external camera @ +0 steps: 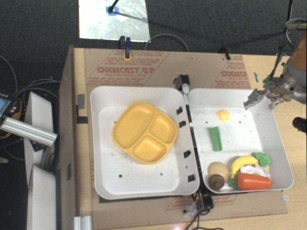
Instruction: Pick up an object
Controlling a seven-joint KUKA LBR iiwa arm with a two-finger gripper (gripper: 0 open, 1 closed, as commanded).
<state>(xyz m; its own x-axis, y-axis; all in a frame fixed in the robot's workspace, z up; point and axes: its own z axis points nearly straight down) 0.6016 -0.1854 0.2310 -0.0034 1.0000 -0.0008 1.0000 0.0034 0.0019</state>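
At the lower right of the frame, in the near corner of the right bin [280, 145], toy foods are clustered: a brown mushroom-like piece [217, 174], a yellow banana [242, 164], an orange carrot [253, 180] and a green leafy piece [263, 158]. A green stick [215, 138] is seen mid-bin, and a small yellow piece [223, 114] lies beyond it. In the left bin [103, 143], a yellow divided plate [144, 132] is held. Black clips [182, 124] are set along the seam between the bins. On the brown board [144, 66] over the desk, the red lettering "CHEMCAST GP" can be read upside down. At the upper right, the gripper [261, 97] is seen over the right bin's far edge; its fingers appear spread apart, with nothing between them. A shiny sheet [114, 13] lies at top.
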